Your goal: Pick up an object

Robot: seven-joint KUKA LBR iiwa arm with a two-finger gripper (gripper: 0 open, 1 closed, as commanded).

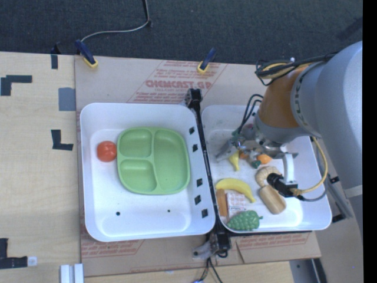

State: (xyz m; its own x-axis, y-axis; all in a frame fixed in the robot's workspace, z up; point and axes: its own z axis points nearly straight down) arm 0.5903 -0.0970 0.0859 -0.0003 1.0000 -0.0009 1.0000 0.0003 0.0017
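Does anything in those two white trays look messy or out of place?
Mostly tidy. The left bin holds a green divided plate with a red tomato lying beside it, not on it. The right bin is a loose jumble: banana, green fruit, bread roll.

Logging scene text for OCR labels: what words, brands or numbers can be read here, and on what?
"CHEMCAST GP": red print on the brown cardboard sheet under the bins, above the left bin.
More red print beside and below it on the cardboard: too blurred to read.
Small white packet in the right bin, with reddish marks: too small to read.
No readable text on the green plate or the arm.
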